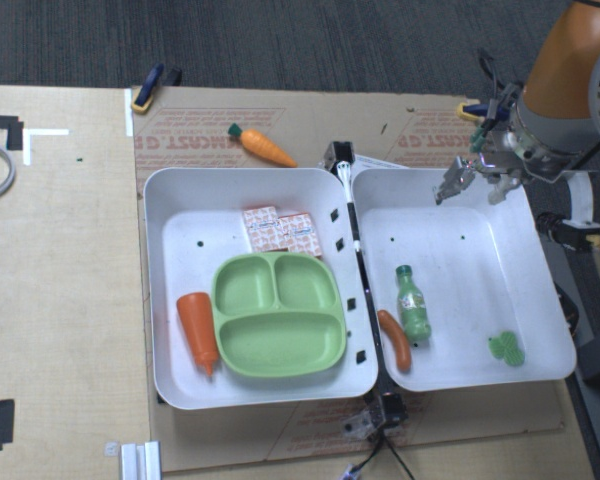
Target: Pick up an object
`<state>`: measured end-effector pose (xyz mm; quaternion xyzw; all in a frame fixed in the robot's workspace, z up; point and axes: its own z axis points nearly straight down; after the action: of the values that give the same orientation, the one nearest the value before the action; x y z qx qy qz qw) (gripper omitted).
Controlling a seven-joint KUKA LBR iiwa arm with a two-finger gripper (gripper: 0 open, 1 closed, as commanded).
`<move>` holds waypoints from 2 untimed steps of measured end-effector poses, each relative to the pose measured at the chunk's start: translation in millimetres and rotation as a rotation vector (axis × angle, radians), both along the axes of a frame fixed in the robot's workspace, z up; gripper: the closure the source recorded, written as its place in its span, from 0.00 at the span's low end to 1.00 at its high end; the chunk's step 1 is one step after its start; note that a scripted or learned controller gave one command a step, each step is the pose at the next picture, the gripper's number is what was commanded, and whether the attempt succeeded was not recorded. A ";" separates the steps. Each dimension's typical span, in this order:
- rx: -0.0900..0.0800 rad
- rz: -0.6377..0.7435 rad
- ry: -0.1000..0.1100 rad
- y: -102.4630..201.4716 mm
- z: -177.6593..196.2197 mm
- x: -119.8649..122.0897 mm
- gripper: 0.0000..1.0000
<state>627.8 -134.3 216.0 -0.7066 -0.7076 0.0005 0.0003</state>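
My gripper (477, 185) hangs over the far edge of the right bin (460, 230), its two fingers spread apart with nothing between them. Well below it in that bin lie a small green bottle (412, 306), a red-orange sausage (394, 340) against the left wall, and a small green leafy piece (506, 348) near the front right corner. The left bin (180, 208) holds a green divided plate (279, 314), an orange carrot-like piece (197, 332) to its left and a red-and-white printed packet (278, 230) behind it.
A toy carrot (263, 146) lies on the cardboard behind the left bin. A blue clamp (148, 88) sits at the cardboard's far left corner. Black clips (339, 155) join the bins along their shared wall. A cable bundle (378, 424) lies in front of the bins.
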 end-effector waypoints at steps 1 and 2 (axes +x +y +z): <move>0.000 0.148 0.000 52.9 -23.9 -42.2 0.00; 0.001 0.646 -0.001 93.0 -23.7 -106.2 0.00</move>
<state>521.6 -41.3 192.4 -0.4454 -0.8953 0.0000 0.0001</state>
